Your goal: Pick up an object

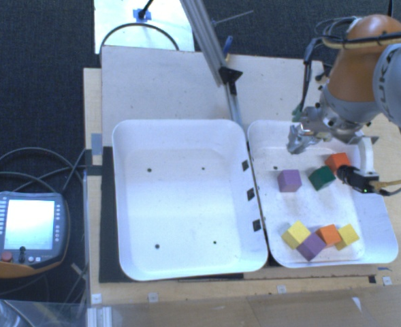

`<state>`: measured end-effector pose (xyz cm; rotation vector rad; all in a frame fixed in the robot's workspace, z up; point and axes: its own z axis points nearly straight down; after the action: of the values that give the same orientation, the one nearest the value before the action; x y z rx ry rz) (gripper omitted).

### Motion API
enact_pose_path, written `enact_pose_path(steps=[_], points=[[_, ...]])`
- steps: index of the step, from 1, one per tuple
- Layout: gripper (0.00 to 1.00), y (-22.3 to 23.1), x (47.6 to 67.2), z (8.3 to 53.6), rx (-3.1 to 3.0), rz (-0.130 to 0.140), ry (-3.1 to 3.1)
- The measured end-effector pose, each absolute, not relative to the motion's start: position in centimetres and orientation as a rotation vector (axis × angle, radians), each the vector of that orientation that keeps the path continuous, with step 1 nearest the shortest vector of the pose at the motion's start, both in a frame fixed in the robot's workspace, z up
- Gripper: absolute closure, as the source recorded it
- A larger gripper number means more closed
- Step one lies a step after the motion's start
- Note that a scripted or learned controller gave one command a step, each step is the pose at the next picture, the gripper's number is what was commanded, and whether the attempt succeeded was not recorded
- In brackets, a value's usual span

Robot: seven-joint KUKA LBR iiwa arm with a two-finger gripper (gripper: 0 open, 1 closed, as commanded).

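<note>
The right bin [271,210] holds several small cubes. A purple cube [289,180], a green cube [321,178] and a red-orange cube [336,161] lie across its middle. Along its front edge a yellow cube [297,234], a purple cube [312,246], an orange cube [330,234] and another yellow cube [348,236] sit bunched together. My gripper [298,142] hangs over the back part of the right bin, up and slightly right of the middle purple cube and left of the red-orange one. I see no cube in it.
The left bin [180,196] stands beside the right one, their rims touching. A slanted metal pole [203,26] rises behind the bins. A teach pendant [26,234] with cables lies off the bench at the left.
</note>
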<state>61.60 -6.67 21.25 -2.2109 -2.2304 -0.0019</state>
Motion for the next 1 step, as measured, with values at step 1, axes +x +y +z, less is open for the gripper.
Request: enact_pose_path(steps=[1], points=[[1.0,-2.13,60.56,22.43,-2.21,-0.004,-2.232]])
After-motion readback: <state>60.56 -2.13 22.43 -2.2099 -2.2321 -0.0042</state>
